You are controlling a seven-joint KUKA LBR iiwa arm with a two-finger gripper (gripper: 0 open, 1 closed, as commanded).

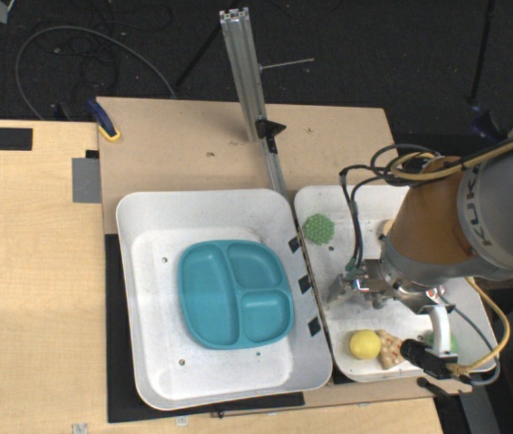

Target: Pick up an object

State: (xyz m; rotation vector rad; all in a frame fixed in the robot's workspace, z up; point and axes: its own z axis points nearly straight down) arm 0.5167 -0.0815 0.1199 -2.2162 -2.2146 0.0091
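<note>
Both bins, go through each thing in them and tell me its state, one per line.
Teal divided tray: lying flat in the left bin, its compartments bare.
Green ball: resting loose in the right bin, far end.
Yellow ball: resting loose, near end.
Pincer: low over the right bin.

One fixed camera looked down at a slant on both bins; my arm entered from its right.

A robotics lab; loose cables on dark floor behind the plywood bench; an aluminium mast rising from that bench.
</note>
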